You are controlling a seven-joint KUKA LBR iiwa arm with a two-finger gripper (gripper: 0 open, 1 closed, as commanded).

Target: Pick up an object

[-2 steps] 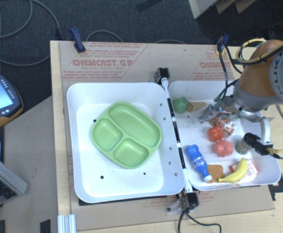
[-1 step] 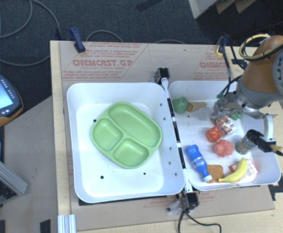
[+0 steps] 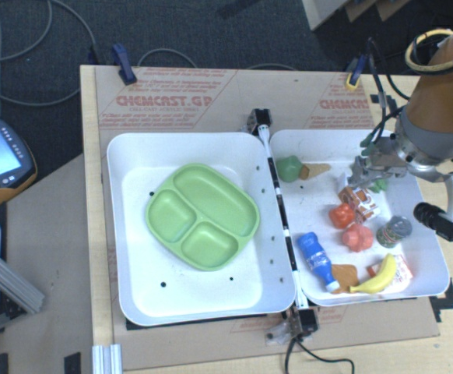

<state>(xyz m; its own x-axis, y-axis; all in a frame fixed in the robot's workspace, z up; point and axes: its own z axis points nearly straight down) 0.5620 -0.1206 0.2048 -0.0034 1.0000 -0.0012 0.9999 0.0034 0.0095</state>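
Gripper (image 3: 364,179) hangs above one red-and-white packet (image 3: 361,202), grip state unclear; one banana (image 3: 372,278), one blue bottle (image 3: 315,256), two red fruits nearby.

We find the right bin (image 3: 320,142) crowded: green ball (image 3: 289,167), red packet (image 3: 359,201), tomato (image 3: 342,216), blue bottle (image 3: 317,259) and banana (image 3: 372,278) lie close; open floor lies around the left bin's green tray (image 3: 201,216).

The two white bins (image 3: 133,287) are looking like smooth, faintly glossy plastic; the green divided tray (image 3: 203,215) is showing a matt plastic finish; the bench (image 3: 211,100) is appearing as printed brown board; the blue bottle (image 3: 317,259) is gleaming like glossy plastic.
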